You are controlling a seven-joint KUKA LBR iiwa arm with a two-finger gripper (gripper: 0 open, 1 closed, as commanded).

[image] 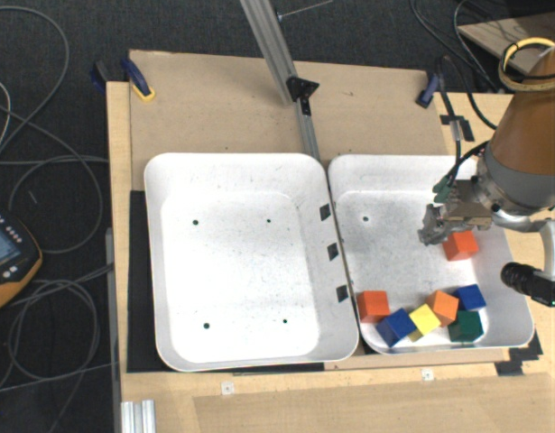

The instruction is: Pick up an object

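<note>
Gripper (pixel 442 226) low over right bin (pixel 385 174), frame right, just beside lone red-orange block (pixel 460 244); block seems below and right of tip, not visibly clamped. Jaws' state: cannot tell. Other blocks crowd bin's lower edge: orange cube (pixel 374 305), blue block (pixel 396 326), yellow cube (pixel 424 318), green block (pixel 466 327). Isolated block likely chosen for clearance. Left bin (pixel 169 183) alongside on bench (pixel 214 88).

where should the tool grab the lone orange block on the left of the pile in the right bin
Take the orange block across its left and right faces, coming straight down from above. It sits flat on the right bin floor with bare floor to its left and above it. The blue block sits close at its lower right, so that corner leaves less finger room. The tool hangs farther up the bin.
</note>
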